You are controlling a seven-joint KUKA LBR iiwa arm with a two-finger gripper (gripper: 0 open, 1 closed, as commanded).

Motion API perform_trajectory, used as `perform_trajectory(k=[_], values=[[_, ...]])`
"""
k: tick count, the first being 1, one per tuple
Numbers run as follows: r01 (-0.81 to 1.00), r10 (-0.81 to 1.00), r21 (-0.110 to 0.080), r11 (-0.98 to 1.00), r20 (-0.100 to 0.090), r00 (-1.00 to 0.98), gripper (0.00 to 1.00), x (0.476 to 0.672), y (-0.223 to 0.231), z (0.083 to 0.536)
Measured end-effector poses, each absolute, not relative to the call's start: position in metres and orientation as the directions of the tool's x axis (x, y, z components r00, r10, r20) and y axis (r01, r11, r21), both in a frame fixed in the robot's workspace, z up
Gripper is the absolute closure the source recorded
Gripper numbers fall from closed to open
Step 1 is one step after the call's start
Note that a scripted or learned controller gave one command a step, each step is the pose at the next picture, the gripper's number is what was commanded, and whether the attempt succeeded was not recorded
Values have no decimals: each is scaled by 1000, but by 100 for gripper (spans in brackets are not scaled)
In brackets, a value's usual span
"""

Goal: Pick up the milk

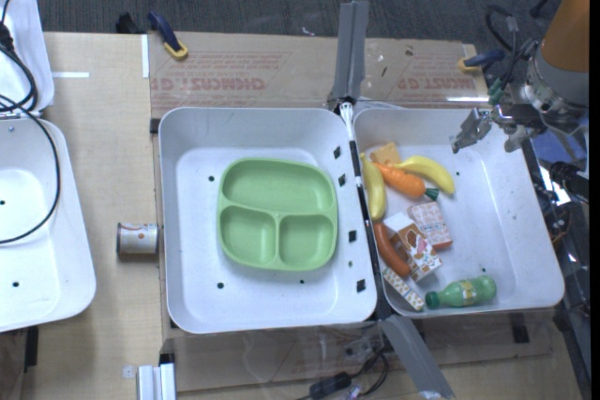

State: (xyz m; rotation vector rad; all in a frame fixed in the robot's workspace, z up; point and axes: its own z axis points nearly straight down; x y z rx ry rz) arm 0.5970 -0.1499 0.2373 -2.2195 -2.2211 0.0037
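Observation:
The milk (430,225) is a small pink-and-white carton lying in the middle of the right bin (525,229). It rests against a brown-printed carton (413,251). My gripper (489,134) hangs over the bin's far right corner, up and to the right of the milk and well apart from it. The fingers (466,135) stand open with nothing between them.
Around the milk lie a banana (429,171), a carrot (403,180), a yellow corn-like piece (375,192), a sausage (391,250) and a green bottle (461,292). The left bin (187,201) holds a green divided plate (278,214). A small can (138,239) lies on the bench to the left.

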Motion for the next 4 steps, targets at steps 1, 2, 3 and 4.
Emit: perform_trajectory(k=[1, 2, 3, 4], values=[[999, 999, -5, 52, 1, -52, 0, 520, -114, 161], [990, 991, 24, -136, 6, 136, 0, 508, -97, 105], [980, 981, 39, 193, -16, -192, 0, 490, -97, 105], [955, 955, 15, -296, 14, 295, 0, 491, -98, 104]])
